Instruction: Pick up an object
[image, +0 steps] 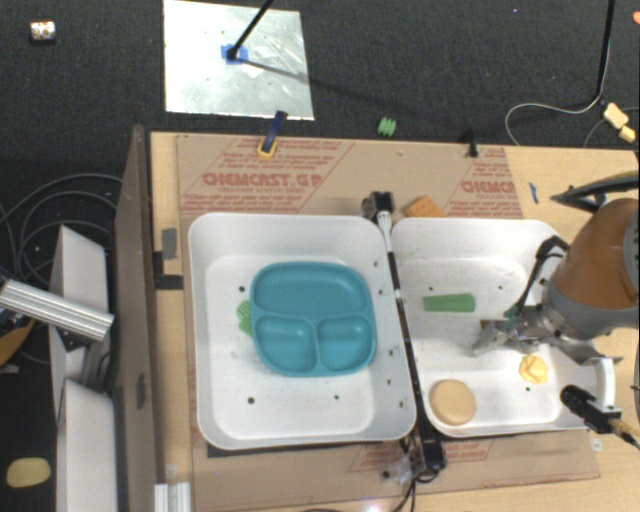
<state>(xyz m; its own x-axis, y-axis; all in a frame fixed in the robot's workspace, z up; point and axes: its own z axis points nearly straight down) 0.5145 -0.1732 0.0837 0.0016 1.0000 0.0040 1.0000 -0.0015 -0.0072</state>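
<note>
My gripper (492, 337) hangs low over the middle of the right bin (500, 238), reaching in from the right. A green flat block (447, 302) lies just up and left of it, apart from it. Right of the gripper tip, beside the wrist, rests a small yellow object (534, 369). A tan round object (452, 402) sits near the bin's front left corner, below the gripper. I see nothing held by the gripper.
The left bin (215, 300) holds a teal divided plate (312, 318) with a green thing (243, 316) poking out at its left edge. An orange piece (424, 207) lies on the cardboard behind the bins. The divider (398, 300) between the bins runs left of the gripper.
</note>
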